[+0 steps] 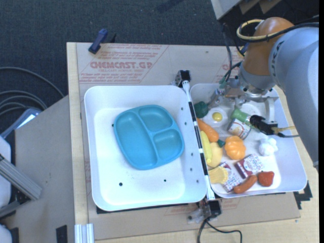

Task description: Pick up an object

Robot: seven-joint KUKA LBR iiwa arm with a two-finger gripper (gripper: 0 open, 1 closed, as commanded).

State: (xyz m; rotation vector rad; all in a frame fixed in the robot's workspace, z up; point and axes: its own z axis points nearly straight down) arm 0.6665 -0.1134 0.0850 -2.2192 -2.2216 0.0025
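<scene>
Nearest you, left bin holds a blue tray; right bin holds toy food. Gripper, finger state indeterminable, hovers above the can: light, stiff, slick; grasp its sides.

view: single fixed camera above the bench | facing: down at a slant | framing: far enough to take in both shallow white bins, the brown cardboard-covered bench top and dark carpet floor beyond | arm side: grey arm with orange band enters from the right
</scene>
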